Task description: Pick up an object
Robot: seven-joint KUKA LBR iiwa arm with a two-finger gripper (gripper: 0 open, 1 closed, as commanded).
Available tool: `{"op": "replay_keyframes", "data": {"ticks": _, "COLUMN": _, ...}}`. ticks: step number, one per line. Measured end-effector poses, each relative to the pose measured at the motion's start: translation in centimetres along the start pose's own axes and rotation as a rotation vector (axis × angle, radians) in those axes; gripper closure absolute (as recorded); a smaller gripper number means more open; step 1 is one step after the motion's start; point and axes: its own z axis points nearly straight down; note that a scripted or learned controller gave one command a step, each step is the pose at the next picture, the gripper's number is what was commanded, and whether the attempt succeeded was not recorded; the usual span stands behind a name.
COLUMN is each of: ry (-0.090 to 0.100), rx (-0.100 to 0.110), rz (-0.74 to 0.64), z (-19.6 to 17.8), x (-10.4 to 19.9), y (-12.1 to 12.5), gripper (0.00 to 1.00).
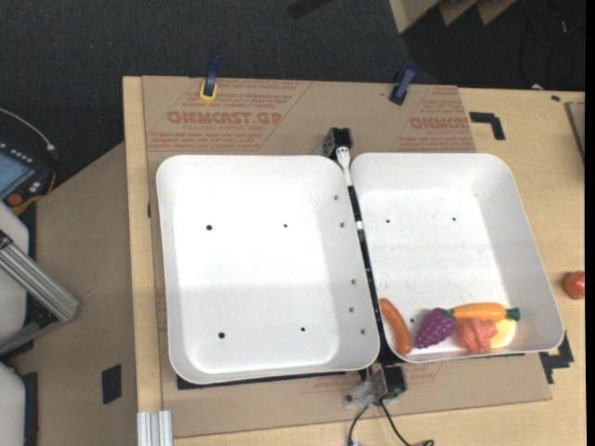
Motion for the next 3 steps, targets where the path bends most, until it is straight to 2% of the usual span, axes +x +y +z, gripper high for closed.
{"op": "replay_keyframes", "data": {"ticks": 1, "ry": 0.000, "rx": 0.000, "rz": -0.001, "z": 0.00, "x": -1.42, "y": 0.01, "gripper": 1.00}}
{"op": "replay_keyframes", "data": {"ticks": 3, "ry": 0.000, "rx": 0.000, "rz": -0.003, "z": -0.01, "x": -1.33, "y": 0.03, "gripper": 1.00}}
